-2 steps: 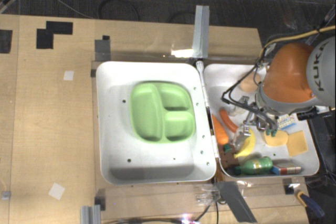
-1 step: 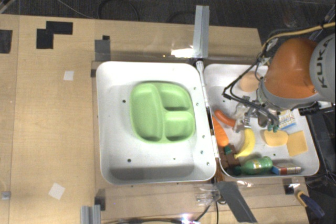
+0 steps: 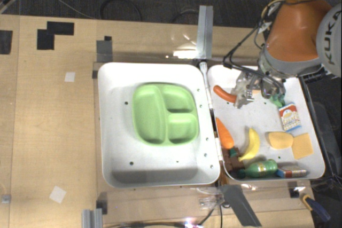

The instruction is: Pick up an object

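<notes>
hand (image 3: 247,94) was seen low in the right bin's (image 3: 312,131) far part, finger state could not be told | orange pepper (image 3: 224,94) lay just left of it, probably the target | banana (image 3: 250,144), carrot (image 3: 226,136), green bottle (image 3: 262,168) were crowded near edge | green tray (image 3: 164,113) was set in the left bin (image 3: 115,131)

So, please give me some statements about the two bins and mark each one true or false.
1. The green divided tray lies in the left bin. True.
2. The banana lies on the green divided tray. False: it lies in the right bin, near the carrot.
3. The claw is above the right bin. True.
4. The green bottle stands upright. False: it lies on its side at the near edge.
5. The small carton is in the right bin. True.
</notes>
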Controlling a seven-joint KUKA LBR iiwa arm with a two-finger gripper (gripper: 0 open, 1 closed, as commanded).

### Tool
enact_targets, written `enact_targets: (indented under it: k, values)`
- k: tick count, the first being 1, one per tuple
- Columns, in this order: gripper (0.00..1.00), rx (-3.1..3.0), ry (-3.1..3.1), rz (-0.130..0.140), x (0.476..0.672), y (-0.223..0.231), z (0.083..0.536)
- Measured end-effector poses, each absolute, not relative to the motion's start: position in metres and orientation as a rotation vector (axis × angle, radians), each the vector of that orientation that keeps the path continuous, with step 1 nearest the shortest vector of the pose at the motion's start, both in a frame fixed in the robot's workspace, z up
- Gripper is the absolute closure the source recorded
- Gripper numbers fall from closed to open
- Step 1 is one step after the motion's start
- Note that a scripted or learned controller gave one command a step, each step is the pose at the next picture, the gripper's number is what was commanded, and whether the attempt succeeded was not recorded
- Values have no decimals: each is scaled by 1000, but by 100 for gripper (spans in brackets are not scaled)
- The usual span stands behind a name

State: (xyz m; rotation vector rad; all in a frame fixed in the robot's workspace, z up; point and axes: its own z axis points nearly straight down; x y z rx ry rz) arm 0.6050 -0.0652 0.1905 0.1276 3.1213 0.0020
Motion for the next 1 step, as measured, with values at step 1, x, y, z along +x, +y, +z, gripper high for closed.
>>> enact_targets:
  k: [1]
  values:
    - [100,317,3110,0,660,-97,239]
